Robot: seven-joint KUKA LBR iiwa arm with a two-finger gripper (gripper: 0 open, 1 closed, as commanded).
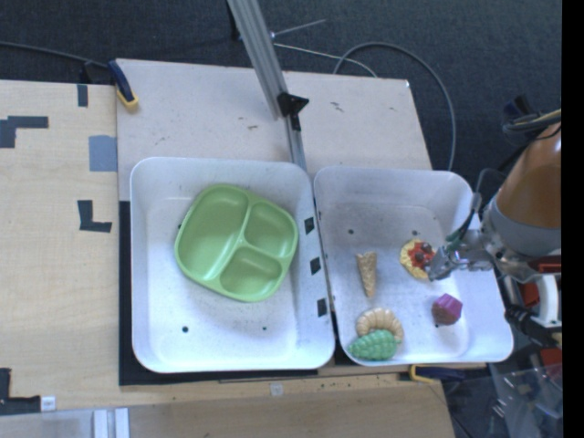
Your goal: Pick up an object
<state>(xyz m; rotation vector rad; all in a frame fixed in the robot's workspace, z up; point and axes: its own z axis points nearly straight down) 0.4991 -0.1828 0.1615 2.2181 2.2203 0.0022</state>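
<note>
Low over right bin [456, 185], claw [438, 265] beside pizza toy [418, 256].

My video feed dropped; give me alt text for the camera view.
The gripper sits low in the right bin, beside a small yellow-and-red toy, with a purple piece, cone and green item nearby. A green divided plate lies in the left bin.

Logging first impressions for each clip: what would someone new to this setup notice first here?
The green divided plate stands out first, lying alone in the left bin. Next comes the cluster of small toy foods in the right bin: a cone, a purple piece, a tan and a green item at the near edge. The arm's hand sits right by the yellow-and-red item at that bin's right side.
</note>
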